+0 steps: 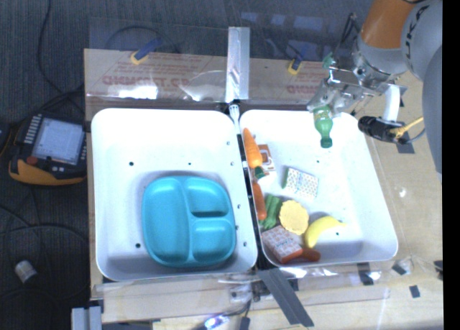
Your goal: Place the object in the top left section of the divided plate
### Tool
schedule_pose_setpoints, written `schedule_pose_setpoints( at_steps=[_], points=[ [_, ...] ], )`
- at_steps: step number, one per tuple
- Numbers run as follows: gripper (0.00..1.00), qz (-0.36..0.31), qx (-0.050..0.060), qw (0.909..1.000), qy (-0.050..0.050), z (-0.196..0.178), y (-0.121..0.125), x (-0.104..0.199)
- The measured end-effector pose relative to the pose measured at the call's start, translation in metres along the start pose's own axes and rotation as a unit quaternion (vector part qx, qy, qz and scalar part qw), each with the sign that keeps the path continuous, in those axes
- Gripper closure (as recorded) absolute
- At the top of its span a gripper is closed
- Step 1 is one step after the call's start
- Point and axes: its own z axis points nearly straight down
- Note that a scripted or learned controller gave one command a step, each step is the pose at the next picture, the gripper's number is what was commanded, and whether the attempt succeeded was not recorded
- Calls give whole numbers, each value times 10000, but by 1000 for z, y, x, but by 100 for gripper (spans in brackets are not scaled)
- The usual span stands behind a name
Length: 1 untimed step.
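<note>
Your gripper (332, 109) hangs over the far end of the right bin (359, 199), near its far rim, with a small green bottle (324, 127) pinched between its fingers; the bottle hangs below them, neck up, clear of the bin floor as far as you can tell. The grey arm (402, 19) with its orange band comes in from the far right corner. Under and nearer than the bottle, the right bin holds a pile of toy food: a checked white packet (301, 182) about mid-bin, an orange carrot (251, 147) lying along the left wall, a second carrot (258, 201) just nearer than it, green pieces (273, 206) beside that, a round yellow slice (293, 216) touching the green pieces, a banana (320, 229) just right of the slice, and a red piece (291, 253) at the near edge. The left bin (115, 149) holds your target, the blue divided plate (189, 221), lying flat in its near half. The plate's top left section (169, 203) has nothing in it, well apart from the bottle. Left of the bench, a handheld controller (50, 149) lies on the floor.
</note>
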Motion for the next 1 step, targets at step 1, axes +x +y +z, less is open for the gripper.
schedule_pose_setpoints(
  at_steps=[1],
  points=[
    [100,-910,11,9958,43,60,-138,-5]
  ],
)
